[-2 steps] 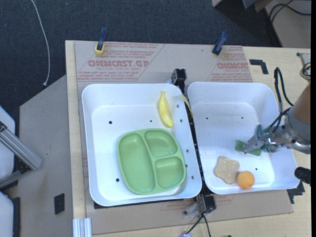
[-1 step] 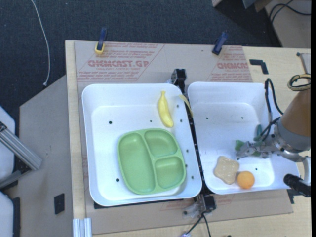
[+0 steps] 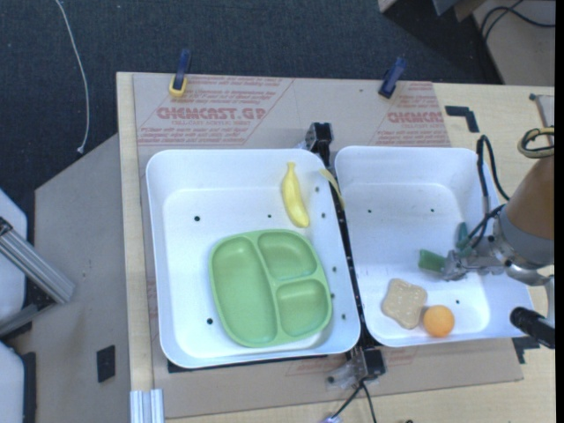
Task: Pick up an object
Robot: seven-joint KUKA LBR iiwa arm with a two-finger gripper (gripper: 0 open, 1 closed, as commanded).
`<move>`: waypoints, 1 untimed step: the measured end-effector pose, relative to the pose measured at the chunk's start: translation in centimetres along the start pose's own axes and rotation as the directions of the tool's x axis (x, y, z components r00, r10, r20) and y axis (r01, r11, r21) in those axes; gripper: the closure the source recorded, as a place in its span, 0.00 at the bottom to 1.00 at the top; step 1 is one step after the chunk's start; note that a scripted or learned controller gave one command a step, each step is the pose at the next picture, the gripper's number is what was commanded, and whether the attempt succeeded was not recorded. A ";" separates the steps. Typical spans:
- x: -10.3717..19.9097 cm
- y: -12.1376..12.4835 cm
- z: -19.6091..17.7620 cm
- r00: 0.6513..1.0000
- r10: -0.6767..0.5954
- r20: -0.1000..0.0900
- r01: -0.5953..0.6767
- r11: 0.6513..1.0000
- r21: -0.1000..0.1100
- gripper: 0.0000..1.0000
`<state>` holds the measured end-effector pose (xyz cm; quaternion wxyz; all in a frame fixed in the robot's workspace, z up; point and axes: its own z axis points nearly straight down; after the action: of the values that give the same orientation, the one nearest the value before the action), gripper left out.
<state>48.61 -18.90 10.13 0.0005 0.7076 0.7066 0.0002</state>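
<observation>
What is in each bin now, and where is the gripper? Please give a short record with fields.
left bin: yellow plastic banana near the far wall; green three-compartment plastic tray
right bin: tan slice of toy bread touching small orange ball; small dark green object
gripper: low in right bin, beside the green object

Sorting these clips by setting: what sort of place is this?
Probably a robotics lab bench, not a kitchen: two white bins clamped to a paper-covered board, toy-like items such as a banana and green tray, and loose cables.
</observation>
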 end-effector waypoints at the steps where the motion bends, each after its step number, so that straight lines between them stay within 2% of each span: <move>1: 0.6 0.6 -4.6 1.000 -0.003 0.002 0.003 1.000 -0.004 1.00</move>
<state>49.17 -18.27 14.73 0.0029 0.7066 0.7076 0.0009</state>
